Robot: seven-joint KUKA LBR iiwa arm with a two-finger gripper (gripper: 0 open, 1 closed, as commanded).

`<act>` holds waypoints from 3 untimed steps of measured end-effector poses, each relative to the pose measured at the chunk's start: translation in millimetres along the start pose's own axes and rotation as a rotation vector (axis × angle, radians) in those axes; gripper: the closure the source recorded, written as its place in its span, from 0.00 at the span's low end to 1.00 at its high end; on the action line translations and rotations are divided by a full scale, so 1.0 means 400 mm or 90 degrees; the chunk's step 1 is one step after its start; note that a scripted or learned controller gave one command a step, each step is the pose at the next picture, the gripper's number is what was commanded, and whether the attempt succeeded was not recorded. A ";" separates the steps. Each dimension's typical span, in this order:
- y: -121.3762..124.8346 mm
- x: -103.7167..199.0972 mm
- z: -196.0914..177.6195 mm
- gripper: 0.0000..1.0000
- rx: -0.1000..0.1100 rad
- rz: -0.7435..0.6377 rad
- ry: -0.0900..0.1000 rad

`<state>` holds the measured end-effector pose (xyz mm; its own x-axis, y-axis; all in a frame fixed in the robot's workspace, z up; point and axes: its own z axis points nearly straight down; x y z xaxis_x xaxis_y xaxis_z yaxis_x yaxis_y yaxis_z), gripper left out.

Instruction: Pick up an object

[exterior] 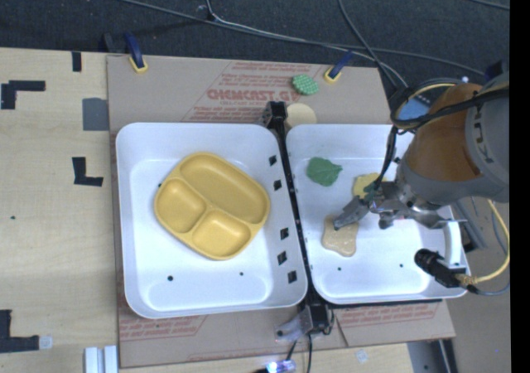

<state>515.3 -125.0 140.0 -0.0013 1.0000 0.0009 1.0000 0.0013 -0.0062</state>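
Gripper (pixel 346 219) low in the right bin (pixel 364 284), fingertips at the upper edge of a tan, bone-shaped piece (pixel 340 238); whether it grasps or is released, cannot tell. To do the pick well, I judge it should centre over the piece's narrow waist before closing.

Left bin (pixel 137 280): yellow divided plate (pixel 212 205), smooth moulded plastic, three wells. Right bin also holds a green leaf-like piece (pixel 323 171), matte, and a small yellow item (pixel 365 184) partly hidden by the arm.

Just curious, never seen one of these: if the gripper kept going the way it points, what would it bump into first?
Most likely the tan, bone-shaped piece in the right bin. The gripper points down-left with its tip right above it, though depth is hard to judge.
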 end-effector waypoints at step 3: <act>0.007 -0.010 -0.058 1.00 -0.006 0.000 -0.001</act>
<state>518.3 -129.0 163.3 -0.0009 1.0000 -0.0012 1.0000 0.0009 0.0035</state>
